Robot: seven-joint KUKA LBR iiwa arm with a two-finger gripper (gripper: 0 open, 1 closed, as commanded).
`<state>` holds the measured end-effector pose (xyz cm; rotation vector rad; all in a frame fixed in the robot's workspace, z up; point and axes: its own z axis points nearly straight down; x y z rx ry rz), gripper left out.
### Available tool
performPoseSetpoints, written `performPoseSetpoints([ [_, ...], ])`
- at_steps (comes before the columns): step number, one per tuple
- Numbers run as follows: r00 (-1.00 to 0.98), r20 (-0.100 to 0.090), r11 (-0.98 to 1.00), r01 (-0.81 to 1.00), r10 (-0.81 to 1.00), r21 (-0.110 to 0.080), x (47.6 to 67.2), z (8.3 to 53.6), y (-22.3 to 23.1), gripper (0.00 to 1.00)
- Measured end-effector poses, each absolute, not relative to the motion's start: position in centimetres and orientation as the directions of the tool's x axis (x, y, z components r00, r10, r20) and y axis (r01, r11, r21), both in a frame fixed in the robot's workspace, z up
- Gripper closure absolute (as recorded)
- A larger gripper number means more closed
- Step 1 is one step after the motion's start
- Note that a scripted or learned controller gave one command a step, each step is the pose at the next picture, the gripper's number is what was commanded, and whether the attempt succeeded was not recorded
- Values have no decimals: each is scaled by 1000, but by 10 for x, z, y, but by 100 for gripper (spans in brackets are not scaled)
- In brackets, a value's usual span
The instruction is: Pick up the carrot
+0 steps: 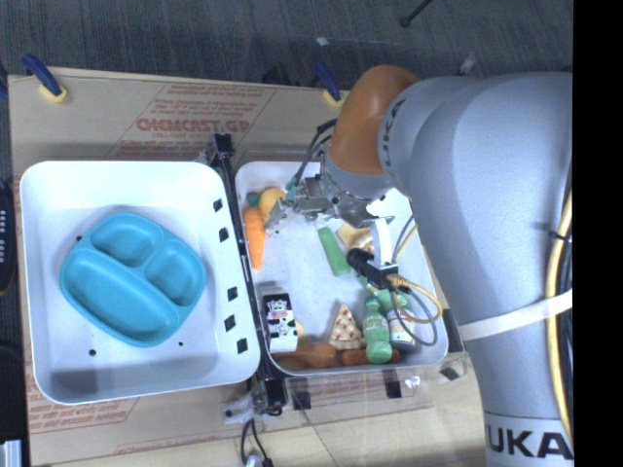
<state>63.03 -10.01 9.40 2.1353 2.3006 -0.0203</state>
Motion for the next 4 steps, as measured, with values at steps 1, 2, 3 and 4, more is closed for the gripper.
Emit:
performPoseSetpoints([
  [1,334,-1,-334,943,943,-5,657,93,-95,0],
  [2,373,-2,-373,928,928,-8,656,92,-91,0],
  [3,366,-1,-366,931,931,-14,656,102,-90,100],
  [4,379,7,-379,925,925,-1,659,197,11,100],
])
